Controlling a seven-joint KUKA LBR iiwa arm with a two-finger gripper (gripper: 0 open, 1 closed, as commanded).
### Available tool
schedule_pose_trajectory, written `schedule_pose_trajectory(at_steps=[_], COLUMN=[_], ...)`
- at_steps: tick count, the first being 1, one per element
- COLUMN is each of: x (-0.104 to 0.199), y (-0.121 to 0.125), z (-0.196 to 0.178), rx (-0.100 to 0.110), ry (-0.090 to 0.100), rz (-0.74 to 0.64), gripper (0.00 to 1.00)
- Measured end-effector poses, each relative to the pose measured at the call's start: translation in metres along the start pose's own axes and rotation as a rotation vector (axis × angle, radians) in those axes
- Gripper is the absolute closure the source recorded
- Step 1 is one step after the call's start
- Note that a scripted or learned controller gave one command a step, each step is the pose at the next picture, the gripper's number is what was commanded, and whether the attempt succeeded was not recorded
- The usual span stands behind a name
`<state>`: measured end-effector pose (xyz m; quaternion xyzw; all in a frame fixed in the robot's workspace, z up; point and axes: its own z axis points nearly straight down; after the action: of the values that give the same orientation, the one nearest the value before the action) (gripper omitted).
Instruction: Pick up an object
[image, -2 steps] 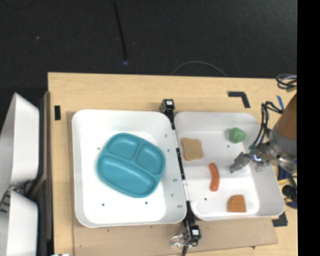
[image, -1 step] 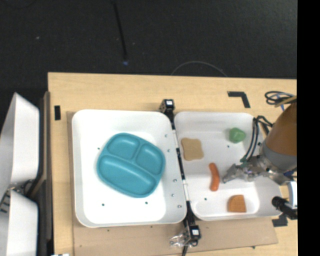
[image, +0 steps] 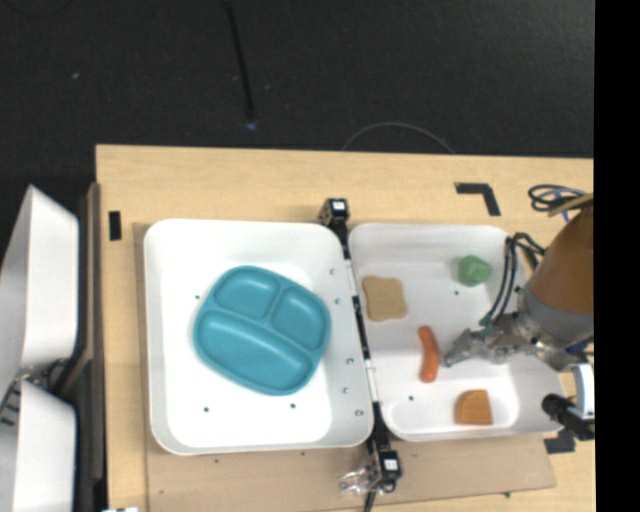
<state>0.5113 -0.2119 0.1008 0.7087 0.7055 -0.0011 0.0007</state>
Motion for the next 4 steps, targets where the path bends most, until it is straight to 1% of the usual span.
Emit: schedule_pose_trajectory(at_steps=[1,2,3,4], x=[0.0,-0.008,-0.009,0.034], y=[0.001,-0.005,-0.003,0.013], z=[-0.011,-0.068,-0.123,-0.133], rx=[-0.004,-0.008,-0.009,-0.005], ry=[0.001,0.0,-0.001,0.003], rz=[0.004,0.0,-0.008,-0.013], gripper=[1.0,1.0,1.0,1.0])
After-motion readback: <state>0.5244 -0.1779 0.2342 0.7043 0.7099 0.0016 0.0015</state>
